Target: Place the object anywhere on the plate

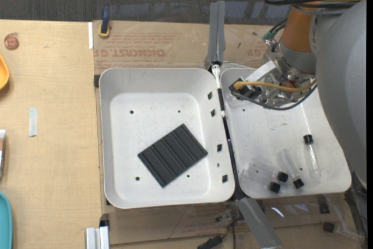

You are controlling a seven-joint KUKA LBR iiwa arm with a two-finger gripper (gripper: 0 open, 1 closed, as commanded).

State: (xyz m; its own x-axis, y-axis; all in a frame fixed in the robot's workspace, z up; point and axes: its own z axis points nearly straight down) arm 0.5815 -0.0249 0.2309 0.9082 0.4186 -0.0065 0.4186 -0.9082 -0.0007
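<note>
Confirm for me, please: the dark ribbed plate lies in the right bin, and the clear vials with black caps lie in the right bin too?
Not quite. The camera view shows the dark ribbed plate in the left bin; the clear vials do lie in the right bin.

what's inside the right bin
In the right bin, several clear tubes with black caps lie near the front edge, another further right. The arm and its cables cover the back part, so anything beneath them is hidden.
</note>
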